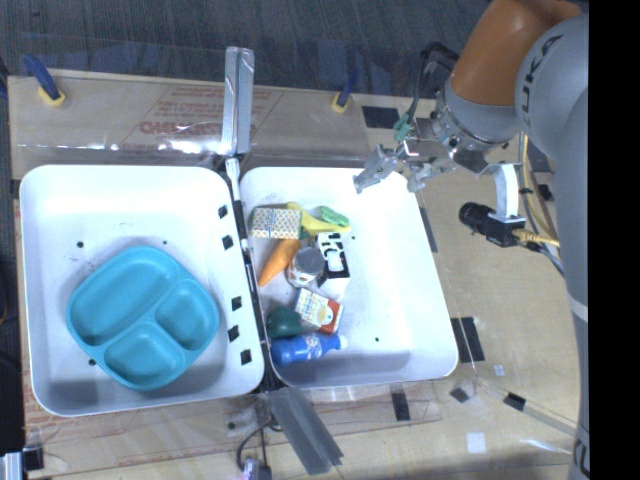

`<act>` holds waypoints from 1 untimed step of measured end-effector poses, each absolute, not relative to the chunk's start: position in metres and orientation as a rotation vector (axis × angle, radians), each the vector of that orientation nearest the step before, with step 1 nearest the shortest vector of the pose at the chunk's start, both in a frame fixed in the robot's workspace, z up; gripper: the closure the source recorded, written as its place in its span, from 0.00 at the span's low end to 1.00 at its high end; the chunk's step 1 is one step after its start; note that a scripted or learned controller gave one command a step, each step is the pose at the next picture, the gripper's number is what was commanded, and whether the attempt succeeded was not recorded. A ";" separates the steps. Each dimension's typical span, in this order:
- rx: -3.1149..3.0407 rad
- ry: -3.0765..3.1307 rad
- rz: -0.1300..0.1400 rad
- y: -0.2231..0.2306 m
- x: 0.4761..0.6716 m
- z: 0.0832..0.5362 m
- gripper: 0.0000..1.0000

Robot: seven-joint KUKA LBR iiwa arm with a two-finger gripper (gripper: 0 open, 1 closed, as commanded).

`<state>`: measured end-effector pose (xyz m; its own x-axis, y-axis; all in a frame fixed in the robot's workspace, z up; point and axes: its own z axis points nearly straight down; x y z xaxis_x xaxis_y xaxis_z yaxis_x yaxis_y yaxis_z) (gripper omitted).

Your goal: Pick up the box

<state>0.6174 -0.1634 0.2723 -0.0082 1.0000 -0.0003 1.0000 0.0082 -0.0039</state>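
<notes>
Wooden bench (500, 298) bears two white bins; end effector (395, 168) hovers, fingers seemingly released, above the right bin's (420, 308) far rim.

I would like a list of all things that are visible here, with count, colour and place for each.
bins: two, white, side by side on the bench
divided tray: one, light blue, in the left bin
box: one, patterned yellow-white, top of the pile in the right bin
carrot: one, orange, below the box
bottle: one, blue, at the pile's near end
carton: one, white and red, above the bottle
gripper: one, grey, above the right bin's far edge
</notes>
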 end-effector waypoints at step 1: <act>-2.200 -2.245 0.000 -0.207 0.643 0.361 0.00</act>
<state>0.6427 -0.2069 0.3611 -0.0202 0.9998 -0.0010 0.9998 0.0202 0.0008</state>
